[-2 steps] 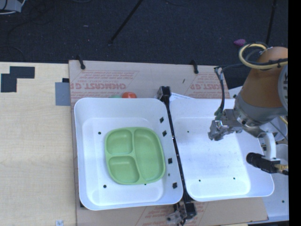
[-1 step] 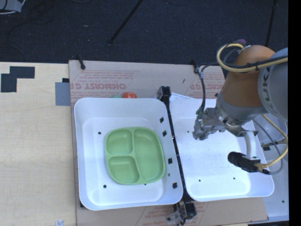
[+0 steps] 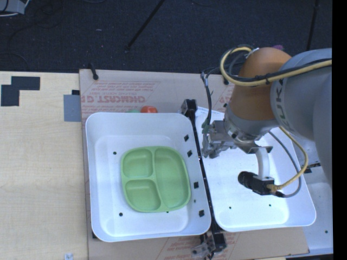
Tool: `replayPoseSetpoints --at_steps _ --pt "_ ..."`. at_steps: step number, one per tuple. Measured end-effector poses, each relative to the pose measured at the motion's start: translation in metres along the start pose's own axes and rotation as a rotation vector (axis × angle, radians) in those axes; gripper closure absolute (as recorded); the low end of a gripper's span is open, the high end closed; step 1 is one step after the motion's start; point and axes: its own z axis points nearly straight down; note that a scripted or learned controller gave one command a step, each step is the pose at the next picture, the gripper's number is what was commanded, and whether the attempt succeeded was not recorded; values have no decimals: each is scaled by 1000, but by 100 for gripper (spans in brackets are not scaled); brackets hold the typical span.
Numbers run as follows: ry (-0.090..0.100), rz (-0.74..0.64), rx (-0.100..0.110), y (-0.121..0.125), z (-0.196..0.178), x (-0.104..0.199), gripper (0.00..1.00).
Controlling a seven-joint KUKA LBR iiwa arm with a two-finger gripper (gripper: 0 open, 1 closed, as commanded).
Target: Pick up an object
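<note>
In the camera view, the grey arm's hand (image 3: 212, 145) is hanging low over the right shallow white bin (image 3: 271, 213), near the divider, and I cannot tell what state it is in. The pale green divided plastic plate (image 3: 155, 179) is lying flat in the left shallow white bin (image 3: 103, 140), apparently untouched. The pick is probably not yet made.
</note>
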Motion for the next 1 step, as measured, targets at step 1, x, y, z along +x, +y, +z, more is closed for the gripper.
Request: replayPoseSetpoints --at_steps 1 --pt "-1 1 0 10 2 48 100"
